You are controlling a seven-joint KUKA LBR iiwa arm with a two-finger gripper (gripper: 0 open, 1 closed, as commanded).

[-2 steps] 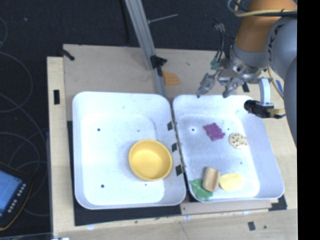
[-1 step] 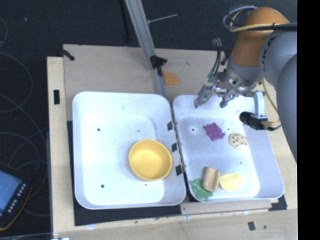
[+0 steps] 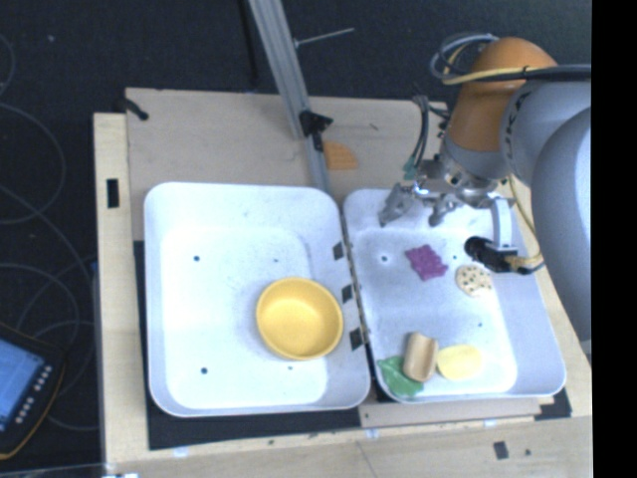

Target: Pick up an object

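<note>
My gripper [image 3: 418, 208] hangs over the far end of the right bin [image 3: 528, 352], its two fingers spread open with nothing between them. Just below and to the right of it lies a small purple piece [image 3: 426, 261]. A round speckled cookie-like object [image 3: 474, 280] rests further right. At the near end of this bin sit a tan cylinder [image 3: 419, 356], a yellow lemon-shaped object [image 3: 459, 362] and a green piece [image 3: 397, 377] in the corner. A yellow bowl [image 3: 299, 318] stands in the left bin [image 3: 189, 227].
A metal rail [image 3: 283, 65] slants down from the top to the gap between the bins. A small orange patch [image 3: 339, 155] lies on the bench behind the bins. Cables trail from the wrist on the right.
</note>
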